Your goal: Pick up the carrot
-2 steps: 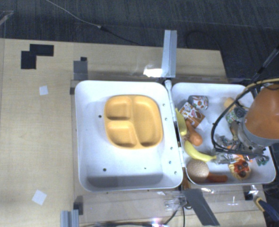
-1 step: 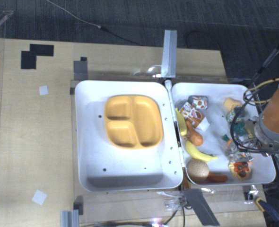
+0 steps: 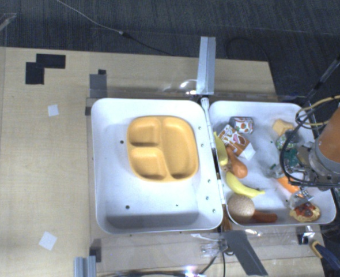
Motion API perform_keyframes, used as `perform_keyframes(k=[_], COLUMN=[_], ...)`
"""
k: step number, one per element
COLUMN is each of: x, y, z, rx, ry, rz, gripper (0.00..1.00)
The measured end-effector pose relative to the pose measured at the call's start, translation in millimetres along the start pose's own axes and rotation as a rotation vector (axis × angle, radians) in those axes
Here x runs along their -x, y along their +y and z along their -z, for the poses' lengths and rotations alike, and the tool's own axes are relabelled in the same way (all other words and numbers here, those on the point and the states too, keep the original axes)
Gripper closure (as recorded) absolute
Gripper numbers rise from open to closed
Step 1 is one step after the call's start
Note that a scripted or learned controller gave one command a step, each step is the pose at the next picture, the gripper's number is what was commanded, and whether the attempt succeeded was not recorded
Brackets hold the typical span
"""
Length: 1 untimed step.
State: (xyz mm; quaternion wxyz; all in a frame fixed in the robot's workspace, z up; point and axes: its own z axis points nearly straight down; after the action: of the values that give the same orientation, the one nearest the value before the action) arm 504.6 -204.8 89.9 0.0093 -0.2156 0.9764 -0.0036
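Bench (image 3: 37, 178) of pale wood bears two bins (image 3: 106, 172).

yellow tray (image 3: 160, 148), white bins (image 3: 109, 154), orange carrot (image 3: 287, 184)

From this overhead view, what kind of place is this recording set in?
Probably a robotics lab bench for pick-and-place trials: two shallow white bins on a plywood benchtop, plastic toy food such as a yellow banana, and the grey, orange-banded arm.
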Motion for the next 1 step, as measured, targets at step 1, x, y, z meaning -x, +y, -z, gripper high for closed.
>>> perform_keyframes(k=[1], x=[3.2], y=[-1.4], z=[12.7], rx=[-0.006], ry=[-0.006], rz=[0.002], gripper=[1.0])
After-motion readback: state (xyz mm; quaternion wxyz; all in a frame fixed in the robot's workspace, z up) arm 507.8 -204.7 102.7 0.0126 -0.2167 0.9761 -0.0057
